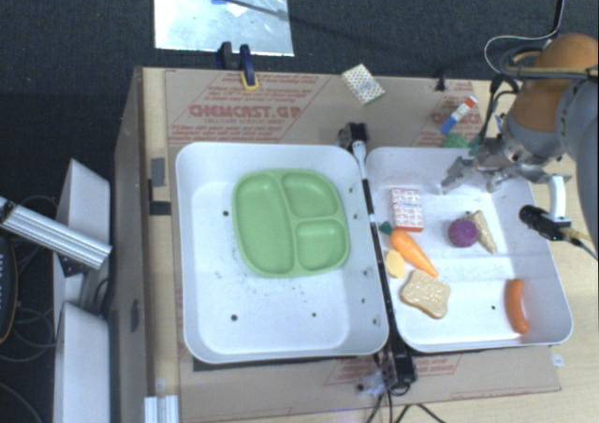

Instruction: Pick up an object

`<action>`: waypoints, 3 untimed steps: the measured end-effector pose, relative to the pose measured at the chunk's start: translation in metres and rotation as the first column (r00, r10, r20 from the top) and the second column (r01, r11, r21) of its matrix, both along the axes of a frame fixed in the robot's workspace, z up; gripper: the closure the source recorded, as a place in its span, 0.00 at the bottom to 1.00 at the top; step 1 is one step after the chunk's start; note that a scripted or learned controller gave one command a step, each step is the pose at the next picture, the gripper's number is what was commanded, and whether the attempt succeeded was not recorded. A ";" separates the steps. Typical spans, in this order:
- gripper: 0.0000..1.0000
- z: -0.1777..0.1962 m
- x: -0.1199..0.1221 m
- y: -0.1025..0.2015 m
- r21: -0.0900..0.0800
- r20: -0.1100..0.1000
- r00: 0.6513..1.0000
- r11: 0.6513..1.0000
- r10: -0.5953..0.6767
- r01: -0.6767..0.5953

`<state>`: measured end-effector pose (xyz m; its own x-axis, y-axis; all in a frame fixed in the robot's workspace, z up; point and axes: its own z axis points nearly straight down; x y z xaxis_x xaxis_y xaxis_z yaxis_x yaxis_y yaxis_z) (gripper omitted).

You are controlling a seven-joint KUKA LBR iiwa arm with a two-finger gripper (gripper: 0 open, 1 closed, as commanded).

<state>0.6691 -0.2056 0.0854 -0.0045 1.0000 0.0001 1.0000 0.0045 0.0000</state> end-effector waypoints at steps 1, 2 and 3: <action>0.00 0.000 0.000 0.000 0.000 0.000 1.000 1.000 0.000 0.000; 0.00 0.000 0.000 0.000 0.000 0.000 1.000 1.000 0.000 0.000; 0.00 0.000 0.000 0.000 0.000 0.000 1.000 1.000 0.000 0.000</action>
<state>0.6691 -0.2056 0.0854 -0.0045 1.0000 0.0000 1.0000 0.0045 0.0000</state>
